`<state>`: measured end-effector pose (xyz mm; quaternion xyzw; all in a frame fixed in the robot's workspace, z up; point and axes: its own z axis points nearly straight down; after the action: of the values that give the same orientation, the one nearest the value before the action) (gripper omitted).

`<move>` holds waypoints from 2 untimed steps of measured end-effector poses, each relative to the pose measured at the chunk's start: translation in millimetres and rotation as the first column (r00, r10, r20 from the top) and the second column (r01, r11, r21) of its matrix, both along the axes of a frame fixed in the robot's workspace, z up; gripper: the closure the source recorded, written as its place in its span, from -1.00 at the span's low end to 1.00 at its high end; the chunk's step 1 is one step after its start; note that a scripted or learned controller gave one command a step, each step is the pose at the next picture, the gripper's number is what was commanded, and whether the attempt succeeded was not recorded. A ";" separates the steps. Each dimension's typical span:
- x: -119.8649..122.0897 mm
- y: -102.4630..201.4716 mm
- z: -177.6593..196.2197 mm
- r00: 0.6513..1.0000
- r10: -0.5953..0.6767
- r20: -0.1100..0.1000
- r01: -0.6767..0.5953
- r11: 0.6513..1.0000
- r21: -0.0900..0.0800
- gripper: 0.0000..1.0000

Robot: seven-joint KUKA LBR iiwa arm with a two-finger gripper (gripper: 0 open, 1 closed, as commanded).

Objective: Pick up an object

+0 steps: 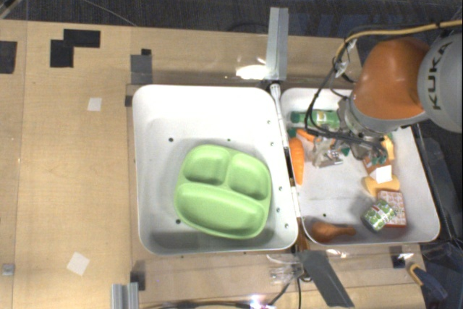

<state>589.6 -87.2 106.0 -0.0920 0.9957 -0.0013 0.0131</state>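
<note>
My gripper (329,153) hangs low in the right bin (427,217), under the arm's orange band (387,79). It sits over the bin's upper left part, just right of an orange carrot (296,160) that lies along the divider. A green bottle (318,117) lies just behind the gripper, partly covered by the wrist. To the gripper's right lies a yellow-orange block (381,180). A green patterned can (377,216) lies beside a red box (395,208) at the front right, and a brown piece (331,231) rests at the front edge.
The left bin (155,127) holds a green divided plate (224,190) in its middle. A grey metal post (277,47) stands behind the divider between the bins. Black cables (325,94) loop off the wrist over the right bin's back.
</note>
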 end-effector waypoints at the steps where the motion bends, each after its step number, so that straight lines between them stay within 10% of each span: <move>1: 69.4 3.6 130.0 0.999 -0.043 -0.002 0.043 0.999 0.000 1.00; 2: 70.1 4.9 138.8 0.999 -0.041 0.000 0.041 0.999 0.002 1.00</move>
<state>659.7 -82.3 244.7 -0.0714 0.9974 -0.0007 0.0133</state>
